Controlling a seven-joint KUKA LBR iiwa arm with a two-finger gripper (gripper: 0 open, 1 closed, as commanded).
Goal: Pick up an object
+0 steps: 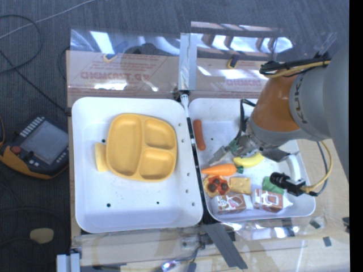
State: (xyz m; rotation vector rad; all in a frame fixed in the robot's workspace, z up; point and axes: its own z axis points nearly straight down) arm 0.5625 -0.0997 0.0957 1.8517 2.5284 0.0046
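Dark carpet all round the bench, 2 white bins on top. Left bin (91, 208) holds a yellow divided tray (140, 146). Right bin (215, 115) has the toy food. The gripper (241, 146) sits low just above the banana (249, 161); can't tell how it's set. Banana looks light, hard, slick plastic, so I'd pinch across its middle.

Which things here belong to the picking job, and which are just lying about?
Job: pincer; banana, carrot, sausage, cheese in right bin.
Lying about: yellow tray in left bin; handheld controller.
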